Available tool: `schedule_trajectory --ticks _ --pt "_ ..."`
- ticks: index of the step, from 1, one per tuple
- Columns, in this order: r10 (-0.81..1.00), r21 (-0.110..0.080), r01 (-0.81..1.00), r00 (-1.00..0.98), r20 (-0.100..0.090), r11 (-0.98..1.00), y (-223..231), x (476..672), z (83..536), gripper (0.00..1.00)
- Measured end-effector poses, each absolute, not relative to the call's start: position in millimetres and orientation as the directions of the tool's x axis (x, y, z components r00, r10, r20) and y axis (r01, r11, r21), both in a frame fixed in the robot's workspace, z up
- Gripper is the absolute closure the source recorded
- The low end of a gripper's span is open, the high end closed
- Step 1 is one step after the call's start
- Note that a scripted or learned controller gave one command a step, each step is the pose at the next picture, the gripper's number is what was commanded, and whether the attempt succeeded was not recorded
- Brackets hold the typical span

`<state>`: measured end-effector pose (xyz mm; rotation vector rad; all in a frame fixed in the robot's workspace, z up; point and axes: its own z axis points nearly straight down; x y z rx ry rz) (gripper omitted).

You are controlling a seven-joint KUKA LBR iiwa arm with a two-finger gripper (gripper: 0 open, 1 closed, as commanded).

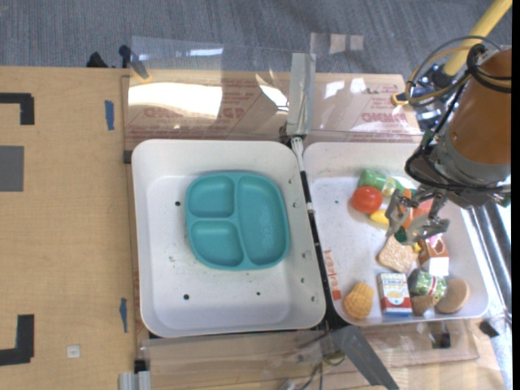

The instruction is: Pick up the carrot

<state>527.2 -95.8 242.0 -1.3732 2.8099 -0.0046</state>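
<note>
Toy food crowds the right-hand white bin [325,218], and the arm's gripper [414,216] hangs low over the middle of it.

Nearest the camera, below the gripper, a row lies along the bin's front wall: a yellow corn piece [358,299] off to the left, a small red and white carton [394,292], a green-topped can [423,283] and a brown roll [453,294] to the right. Just under the gripper rests a slice of toast [397,255], with a small red and white block [436,262] beside it.

At the gripper itself, an orange sliver that is probably the carrot [422,207] shows right against the metal parts, lying in the bin. Whether the gripper is spread apart or clenched cannot be told, and nothing is plainly seen between its tips.

Just left of the gripper sits a red tomato [366,198]; beyond that, a green vegetable [375,179].

Far to the left, the other white bin [154,218] holds a teal divided plate [238,219].

By this look, the reach is made but the carrot is not yet lifted; the grasp and raise remain.
</note>
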Motion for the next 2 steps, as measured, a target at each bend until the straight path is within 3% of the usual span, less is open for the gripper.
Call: schedule_trajectory --ticks 1,2 --pt "-0.939 -0.010 -0.939 -0.344 -0.004 0.344 -141 542.6 357 1.00" --pt "-0.999 0.000 -0.999 -0.047 -0.004 0.047 -99 511.8 261 1.00"
